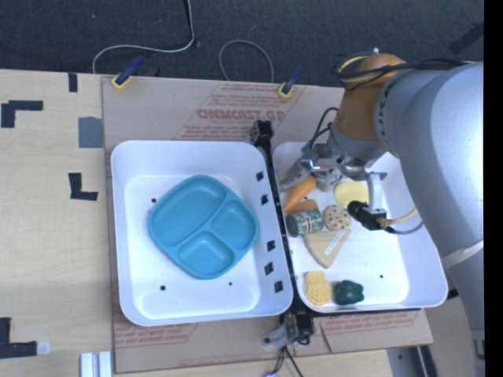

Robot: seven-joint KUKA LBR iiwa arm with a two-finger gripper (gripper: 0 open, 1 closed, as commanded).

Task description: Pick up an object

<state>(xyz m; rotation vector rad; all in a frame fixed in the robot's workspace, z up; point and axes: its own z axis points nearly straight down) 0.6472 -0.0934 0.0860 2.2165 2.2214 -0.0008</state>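
My gripper (314, 168) is down in the far-left corner of the right bin (420, 277), just over the carrot (299, 195); whether it is spread or pinching, I cannot tell. The small can (305, 223), round cracker (336, 217) and cheese wedge (326, 247) crowd just nearside. The blue tray (204, 226) sits alone in the left bin (126, 210), too flat to grab.

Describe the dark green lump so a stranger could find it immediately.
Start at the right-hand white bin, the one crowded with toy food. Go to its near edge, where a yellow corn piece lies. The dark green lump sits just right of it, the only dark, rounded item there.
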